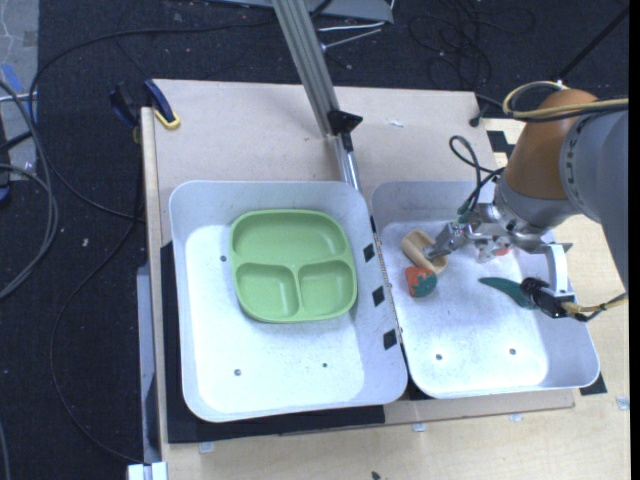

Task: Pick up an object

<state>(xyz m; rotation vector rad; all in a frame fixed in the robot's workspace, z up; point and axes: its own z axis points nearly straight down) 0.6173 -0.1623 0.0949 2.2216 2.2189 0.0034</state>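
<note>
From where I stand, the bench [250,128] carries two shallow white bins side by side. In the left bin [200,368] lies a light green plate [294,265] with three compartments; it sits in the upper part of the bin and it lies flat. The right bin [480,368] holds a few small things. Near its upper left part there is a tan wooden block [420,248], a little tilted, and just below it, touching or almost touching, a small orange and green toy [422,283]. More to the right lies a dark green flat piece [505,288], apart from the other two. The grey arm [590,168] with its orange band [535,158] comes in from the right and bends down over the right bin. The gripper [445,246] is low, close to the right side of the wooden block, and its metal fingers [452,236] point toward the block. If the pincer is open or closed, I cannot tell, because the parts are small and they mix with the cables. I also cannot see that any object is between the fingers. A slanted metal pole [310,58] crosses the bench above the bins.
</note>
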